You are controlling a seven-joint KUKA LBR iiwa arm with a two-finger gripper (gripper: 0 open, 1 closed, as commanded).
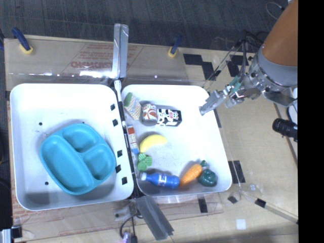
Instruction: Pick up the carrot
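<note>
Carrot (191, 173) lies near-right in the right bin (215, 135), touching a green toy (207, 176). Likely light, rigid, smooth; grip mid-body. Hand (208, 106) state: cannot tell.

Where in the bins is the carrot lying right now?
The carrot lies in the right bin, near its front right corner, between the blue bottle and the green vegetable.

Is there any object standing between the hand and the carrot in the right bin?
Nothing visible does. The hand is over the right bin's upper right rim; bare floor lies between it and the carrot.
</note>
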